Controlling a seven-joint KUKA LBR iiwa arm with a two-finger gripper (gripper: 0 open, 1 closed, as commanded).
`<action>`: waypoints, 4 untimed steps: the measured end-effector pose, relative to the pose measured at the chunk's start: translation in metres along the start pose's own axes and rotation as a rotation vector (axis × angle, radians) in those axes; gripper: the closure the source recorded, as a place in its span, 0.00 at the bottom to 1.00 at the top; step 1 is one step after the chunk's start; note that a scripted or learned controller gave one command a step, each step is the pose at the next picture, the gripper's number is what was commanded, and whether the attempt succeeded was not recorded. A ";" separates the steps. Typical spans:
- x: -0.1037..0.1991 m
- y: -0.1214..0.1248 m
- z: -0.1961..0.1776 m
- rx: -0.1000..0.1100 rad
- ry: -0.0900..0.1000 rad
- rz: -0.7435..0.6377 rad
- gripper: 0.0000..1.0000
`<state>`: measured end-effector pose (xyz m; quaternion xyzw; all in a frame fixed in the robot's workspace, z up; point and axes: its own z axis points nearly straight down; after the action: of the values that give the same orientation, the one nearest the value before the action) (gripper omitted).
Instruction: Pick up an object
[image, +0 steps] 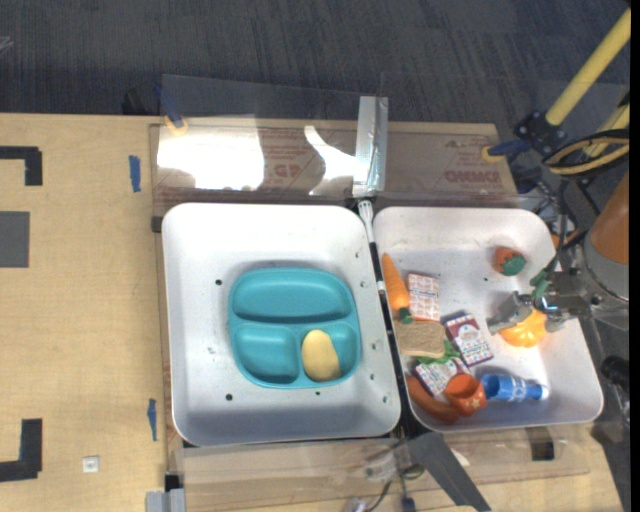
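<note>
The gripper (515, 312) sits low in the right bin (450, 228), apparently placed to take the yellow-orange toy (528, 331) touching its near side. Its opening is too blurred to judge. The toy lies right of the small cartons (466, 338).

Little legible print.

Cardboard panel (330, 165) along the far edge of the tabletop, behind both bins: reddish lettering at its right end and near its middle, seen upside down, partly washed out by glare; no word readable.

Right bin (575, 400): three small printed packets — one near the bin's left wall (424, 296), one at the middle (468, 338), one toward the near edge (434, 376). Red-and-white print on each, too small to read.

Blue bottle (512, 388) near the bin's near edge: white label band, text not legible.
</note>
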<state>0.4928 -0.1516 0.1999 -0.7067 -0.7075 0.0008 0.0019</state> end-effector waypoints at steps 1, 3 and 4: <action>-0.008 0.026 0.100 -0.013 -0.001 0.186 0.00; 0.031 -0.006 0.109 -0.026 -0.008 0.134 0.00; -0.008 -0.005 0.109 -0.024 -0.004 -0.109 0.00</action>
<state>0.4869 -0.1590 0.0910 -0.6671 -0.7449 -0.0062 -0.0081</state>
